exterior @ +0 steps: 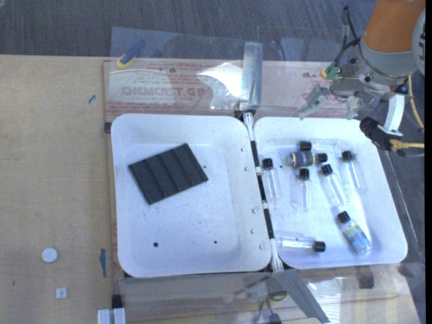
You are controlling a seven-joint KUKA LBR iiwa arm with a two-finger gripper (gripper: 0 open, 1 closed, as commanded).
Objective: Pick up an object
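Several clear vials with black caps lie scattered in the right bin (388, 201). One vial (269, 179) rests near the bin's left wall, another vial (301, 244) lies on its side at the front, and a blue-labelled vial (354, 233) sits at the front right. My gripper (327, 112) hangs over the back edge of the right bin, above and behind the vials. It is open, its fingers (310, 105) spread, with nothing between them.
A dark grey ribbed pad (167, 173) lies in the left bin (135, 241). A metal divider post (252, 76) stands behind the seam between the bins. A plastic-covered sheet (162, 90) lies behind the left bin.
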